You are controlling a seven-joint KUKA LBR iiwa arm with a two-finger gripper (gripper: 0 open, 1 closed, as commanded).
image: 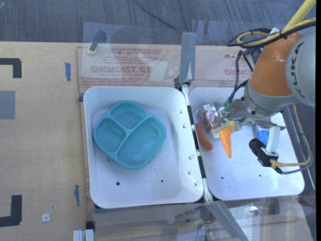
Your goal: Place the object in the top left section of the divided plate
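Observation:
A teal divided plate (130, 134) with three sections lies in the left bin (100, 185); all its sections are bare. In the right bin (251, 185) an orange toy carrot (226, 142) points toward the front, its wide end right under my gripper (229, 122). My gripper hangs low over the left part of the right bin, between the carrot's top and a crinkled red-and-white packet (208, 115). A reddish-brown sausage (203, 136) lies along the bin's left wall, just left of the carrot.
A small blue thing (262, 134) lies in the right bin, partly under the wrist. The raised divider (193, 139) between the two bins runs between my gripper and the plate. The arm covers the right bin's far right corner.

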